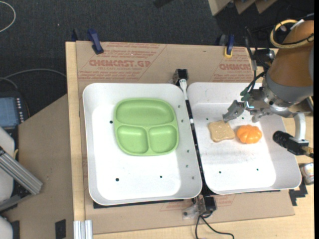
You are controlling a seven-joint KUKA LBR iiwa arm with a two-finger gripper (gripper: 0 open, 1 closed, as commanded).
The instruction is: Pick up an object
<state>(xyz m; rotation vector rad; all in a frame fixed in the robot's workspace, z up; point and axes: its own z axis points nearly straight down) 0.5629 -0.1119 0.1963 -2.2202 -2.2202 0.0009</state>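
lying apart: one toast [221,131] (one pumpkin [248,134])

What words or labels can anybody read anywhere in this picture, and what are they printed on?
"CHEMCAST G P", in red, repeated on the brown protective paper of the board under the bins, near its far edge.
A second red print at the board's far right corner: probably the same word, cut off and too blurred to be sure.
Smaller red lines beneath each: too small to read.

We look from one fixed camera above the bench | facing down at a slant | far enough to take in both the left bin [94,148] and right bin [264,176] | arm [291,68] enters from our right
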